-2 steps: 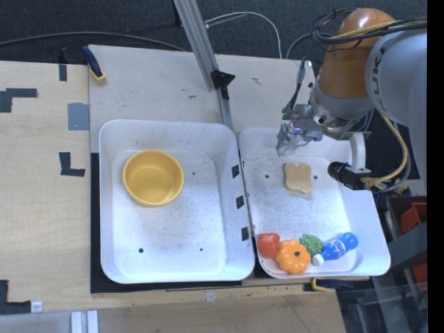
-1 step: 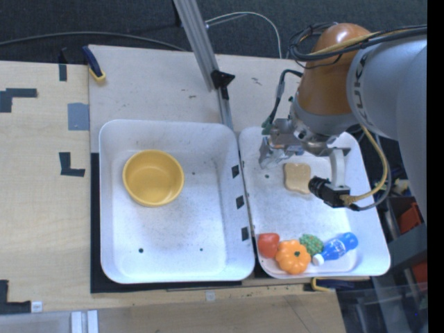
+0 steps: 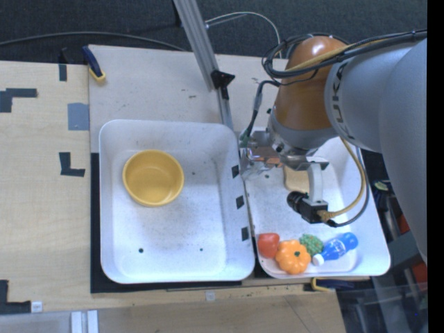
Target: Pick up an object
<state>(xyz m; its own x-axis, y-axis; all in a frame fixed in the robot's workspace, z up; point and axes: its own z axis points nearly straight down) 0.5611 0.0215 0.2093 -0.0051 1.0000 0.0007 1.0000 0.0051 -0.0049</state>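
Bins sit side by side on the bench. The left bin [image 3: 173, 255] is white with little dark specks, and a round yellow bowl [image 3: 153, 177] sits in it. The right bin [image 3: 371, 255] holds small toys along its near edge: a red one [image 3: 268, 243], an orange pumpkin [image 3: 293, 257], a bumpy green one [image 3: 311, 243] and a blue bottle [image 3: 338, 246]. The gripper [image 3: 267, 159] hangs over the right bin's far part, well apart from the toys. I cannot tell how it is set.

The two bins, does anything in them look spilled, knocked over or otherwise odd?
Nothing stands out. The yellow bowl sits upright in the left bin. In the right bin, the red piece, orange pumpkin, green item and blue bottle are bunched along the near wall, nothing spilled.
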